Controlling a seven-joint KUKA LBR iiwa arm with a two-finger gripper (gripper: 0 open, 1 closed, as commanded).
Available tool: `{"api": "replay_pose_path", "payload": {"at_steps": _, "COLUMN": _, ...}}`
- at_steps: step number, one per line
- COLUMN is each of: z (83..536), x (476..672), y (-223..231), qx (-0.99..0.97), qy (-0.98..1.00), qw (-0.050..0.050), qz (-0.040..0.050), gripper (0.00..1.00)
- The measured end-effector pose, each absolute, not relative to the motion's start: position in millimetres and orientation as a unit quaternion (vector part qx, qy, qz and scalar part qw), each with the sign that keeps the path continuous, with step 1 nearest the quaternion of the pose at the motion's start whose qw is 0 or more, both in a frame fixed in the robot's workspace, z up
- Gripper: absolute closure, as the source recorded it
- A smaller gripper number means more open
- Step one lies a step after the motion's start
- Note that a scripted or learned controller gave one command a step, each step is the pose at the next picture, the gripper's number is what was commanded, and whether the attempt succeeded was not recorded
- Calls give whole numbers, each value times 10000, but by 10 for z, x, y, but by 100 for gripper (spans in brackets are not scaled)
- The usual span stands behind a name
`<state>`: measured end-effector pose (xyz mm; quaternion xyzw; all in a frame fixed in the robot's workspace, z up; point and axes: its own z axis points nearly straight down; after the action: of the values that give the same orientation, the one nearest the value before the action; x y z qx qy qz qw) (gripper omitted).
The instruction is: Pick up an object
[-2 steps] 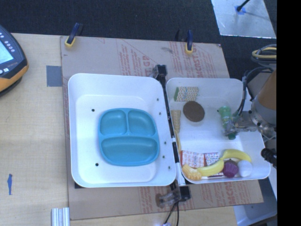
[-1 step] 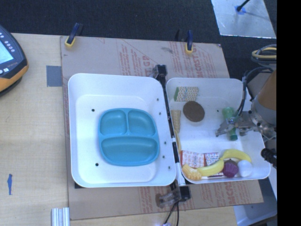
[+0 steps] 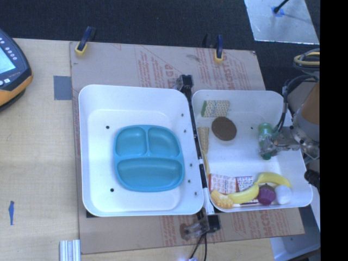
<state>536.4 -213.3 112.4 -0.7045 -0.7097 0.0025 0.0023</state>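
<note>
- Left white bin (image 3: 92,145), frame centre-left: blue divided plate (image 3: 148,157) lies flat inside.
- Right white bin (image 3: 244,99): brown round disc (image 3: 223,129) upper middle, green-and-tan packet (image 3: 216,108) just above it.
- Lower edge of right bin: yellow banana (image 3: 247,193), purple object (image 3: 266,195), white object (image 3: 284,194), red-and-white packet (image 3: 228,183).
- Gripper (image 3: 266,144) at right side of right bin, over a small green object (image 3: 264,129).
- Yellow-and-black pendant (image 3: 10,67) at upper left.

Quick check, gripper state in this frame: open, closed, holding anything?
Gripper: cannot be told. It sits low at the right side of the right bin, next to a small green object; no grasp is visible.
</note>
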Motion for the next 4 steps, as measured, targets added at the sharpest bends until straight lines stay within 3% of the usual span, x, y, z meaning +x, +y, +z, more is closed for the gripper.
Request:
{"api": "replay_pose_path", "payload": {"at_steps": 1, "z": 1055, "x": 6030, "y": -2000, "qx": -7047, "qy": -7094, "qw": 107, "qz": 61, "gripper": 100}}
{"api": "replay_pose_path", "payload": {"at_steps": 2, "z": 1167, "x": 6023, "y": -2023, "qx": -7048, "qy": -7094, "qw": 68, "qz": 51, "gripper": 100}}
{"api": "replay_pose_path", "payload": {"at_steps": 3, "z": 1460, "x": 6581, "y": -2116, "qx": -7046, "qy": -7096, "qw": -23, "qz": -5, "gripper": 100}}
{"api": "replay_pose_path", "payload": {"at_steps": 4, "z": 1225, "x": 6063, "y": -1999, "qx": -7062, "qy": -7080, "qw": 39, "qz": 31, "gripper": 100}}
